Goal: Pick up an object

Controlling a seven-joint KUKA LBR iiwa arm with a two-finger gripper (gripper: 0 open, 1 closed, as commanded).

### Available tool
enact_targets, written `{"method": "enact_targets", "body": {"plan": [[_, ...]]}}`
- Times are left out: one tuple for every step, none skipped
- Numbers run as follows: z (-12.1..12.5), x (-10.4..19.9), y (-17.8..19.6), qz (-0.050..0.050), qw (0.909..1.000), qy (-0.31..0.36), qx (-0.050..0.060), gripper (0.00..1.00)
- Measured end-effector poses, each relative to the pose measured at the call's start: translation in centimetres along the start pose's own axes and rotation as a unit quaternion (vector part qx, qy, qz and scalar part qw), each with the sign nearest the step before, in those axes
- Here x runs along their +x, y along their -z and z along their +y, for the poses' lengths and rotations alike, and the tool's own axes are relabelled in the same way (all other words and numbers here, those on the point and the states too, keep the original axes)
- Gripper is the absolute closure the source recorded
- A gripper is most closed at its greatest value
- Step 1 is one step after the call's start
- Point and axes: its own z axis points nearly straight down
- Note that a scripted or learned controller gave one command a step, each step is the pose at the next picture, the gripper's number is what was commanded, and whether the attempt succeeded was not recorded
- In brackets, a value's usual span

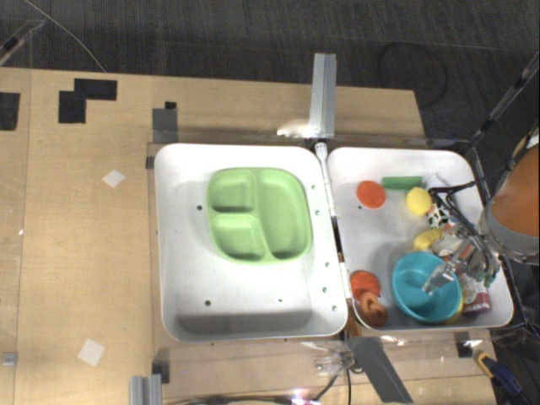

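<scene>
My gripper [439, 278] hangs low in the right bin [359, 239], its tip over the inside of a blue bowl [412, 295] at the bin's near side. Cables and metal parts crowd the wrist. Around it lie a yellow ball [418, 200], a small black-and-white piece [436, 217] and a yellow lump [424, 241] just beyond the bowl. An orange disc [370, 194] and a green stick [401, 181] sit at the bin's far side. Nothing shows as held.
The left bin [186, 310] holds a green divided plate [257, 213]. An orange piece [364, 283] and a brown one [374, 310] lie in the right bin's near left corner. A red item [478, 302] rests by the bowl's right side. The arm's orange band [516, 201] overhangs the right rim.
</scene>
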Motion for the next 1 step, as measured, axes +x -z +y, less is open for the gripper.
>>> {"method": "enact_targets", "body": {"plan": [[-0.87,0.50,-1.05,0.008,0.9999,-0.009,0.006,0.00]]}}
